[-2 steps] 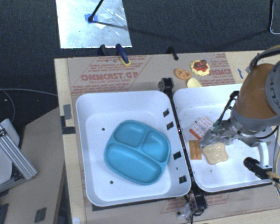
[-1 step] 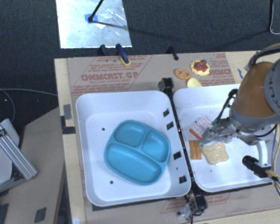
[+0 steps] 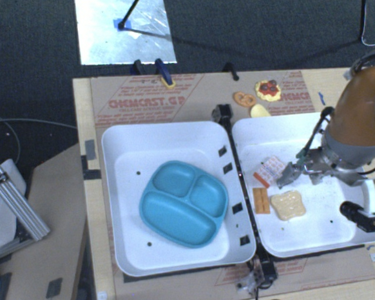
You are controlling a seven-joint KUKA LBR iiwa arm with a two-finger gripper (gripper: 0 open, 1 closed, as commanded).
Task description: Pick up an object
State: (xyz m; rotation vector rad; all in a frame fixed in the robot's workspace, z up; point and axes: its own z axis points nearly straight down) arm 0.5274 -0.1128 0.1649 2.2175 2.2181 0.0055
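Note:
The right bin [image 3: 349, 230] holds a pale slice of toy toast [image 3: 288, 205], an orange wafer [image 3: 261, 200] and a small red-and-white packet [image 3: 271, 167]. My gripper [image 3: 285, 178] hangs low over this bin, just above the toast's upper edge and right of the packet. Nothing is seen in its grip. The arm's grey and orange wrist [image 3: 360, 126] reaches in from the right. In the left bin [image 3: 122, 183] lies a blue divided plate [image 3: 184, 203].
Beyond the right bin, on the cardboard, lie a cookie [image 3: 243, 98], a round pizza-like toy [image 3: 268, 89] and a pale yellow piece [image 3: 259, 111]. A black divider [image 3: 236, 174] runs between the bins. A blue and yellow clamp [image 3: 163, 72] stands at the back.

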